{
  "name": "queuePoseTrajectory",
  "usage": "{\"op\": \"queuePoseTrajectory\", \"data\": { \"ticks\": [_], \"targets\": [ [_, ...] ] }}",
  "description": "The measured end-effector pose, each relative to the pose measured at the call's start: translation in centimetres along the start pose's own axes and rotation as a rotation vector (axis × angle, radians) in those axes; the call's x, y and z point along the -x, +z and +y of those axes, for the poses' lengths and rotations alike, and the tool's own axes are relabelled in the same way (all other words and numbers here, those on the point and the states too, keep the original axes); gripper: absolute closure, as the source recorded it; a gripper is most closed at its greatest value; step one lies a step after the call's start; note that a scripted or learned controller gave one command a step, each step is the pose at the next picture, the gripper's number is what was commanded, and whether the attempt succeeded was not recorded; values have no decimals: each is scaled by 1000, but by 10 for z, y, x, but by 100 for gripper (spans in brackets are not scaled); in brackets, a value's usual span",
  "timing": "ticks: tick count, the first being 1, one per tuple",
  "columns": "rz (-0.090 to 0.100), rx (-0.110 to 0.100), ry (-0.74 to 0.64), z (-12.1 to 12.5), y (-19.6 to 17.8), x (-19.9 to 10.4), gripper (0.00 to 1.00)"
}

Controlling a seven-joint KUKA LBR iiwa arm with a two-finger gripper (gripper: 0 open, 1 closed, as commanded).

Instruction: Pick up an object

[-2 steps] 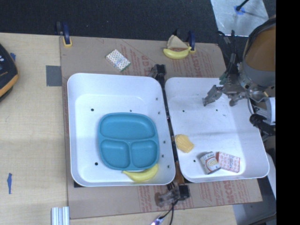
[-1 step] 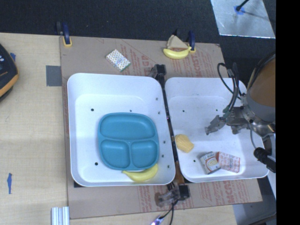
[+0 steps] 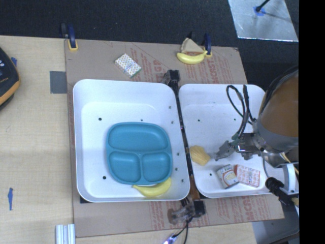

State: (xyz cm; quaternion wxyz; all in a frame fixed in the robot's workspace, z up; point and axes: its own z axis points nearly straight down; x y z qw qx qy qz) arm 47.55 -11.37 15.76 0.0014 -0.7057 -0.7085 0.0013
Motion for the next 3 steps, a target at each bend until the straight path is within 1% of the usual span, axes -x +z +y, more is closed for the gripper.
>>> {"op": "queuePoseTrajectory", "data": {
  "ticks": [1,2,3],
  "targets": [
    [-1,2,1,45,4,99,0],
    [0,4,-1,31,-97,28,0],
    [0,0,-1,0,67,7,0]
  ]
}}
